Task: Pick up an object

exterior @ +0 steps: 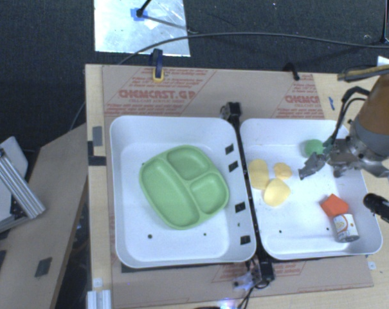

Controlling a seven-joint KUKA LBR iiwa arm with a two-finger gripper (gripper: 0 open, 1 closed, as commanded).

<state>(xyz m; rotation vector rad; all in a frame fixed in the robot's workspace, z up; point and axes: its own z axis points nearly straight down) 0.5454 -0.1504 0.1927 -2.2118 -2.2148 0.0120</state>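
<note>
Grey arm (374, 127) reaches in from right; pincer (311, 167) angled leftward.

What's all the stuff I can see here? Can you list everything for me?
Bins: two, white, side by side on the bench.
Divided plate: one, light green, in the left bin.
Yellow pieces: three, pale yellow, right bin's left side.
Green ball: one, right bin's far side, by the hand.
Bottle: one, orange cap, lying in the right bin's near right.
Clamp: one, blue and yellow, bench's far edge.
Arm: one, grey and orange, from the right.
Hand: one, grey, over the right bin.
</note>
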